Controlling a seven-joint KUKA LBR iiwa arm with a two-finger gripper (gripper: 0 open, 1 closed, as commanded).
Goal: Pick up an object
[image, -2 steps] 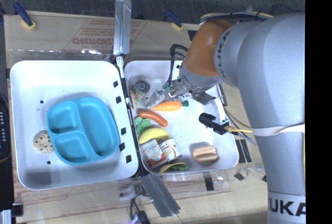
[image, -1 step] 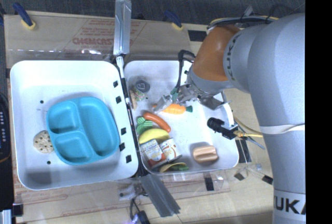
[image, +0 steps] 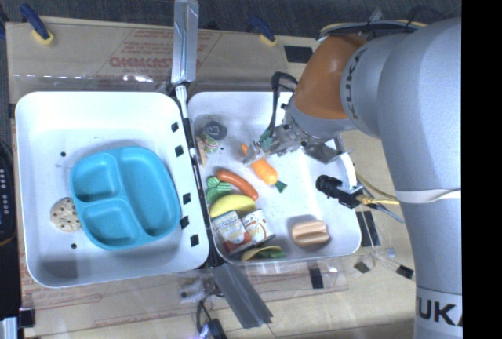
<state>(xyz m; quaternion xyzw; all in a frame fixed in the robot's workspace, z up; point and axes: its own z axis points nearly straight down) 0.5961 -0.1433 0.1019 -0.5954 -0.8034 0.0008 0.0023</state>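
Landmark: the right-hand shallow white plastic bin (image: 235, 103), one of two side by side on the bench.
Arm: the grey arm with its orange band (image: 325, 82) reaches over this bin's far right part.
Gripper: the two-finger gripper (image: 263, 145) hangs low in the bin's middle, just above the toy carrot; whether it is parted or closed cannot be told, and nothing is seen held.
Orange toy carrot with green top (image: 265, 171): on the bin floor, centre, right beside the gripper tip.
Red toy sausage (image: 237, 183): left of the carrot.
Yellow toy banana (image: 230, 205): nearer the bin's front, below the sausage.
Tan toy bread roll (image: 309, 232): front right corner.
Blue divided plastic plate (image: 124, 196): in the neighbouring left bin (image: 47, 110), with a round cookie (image: 66, 214) beside it.
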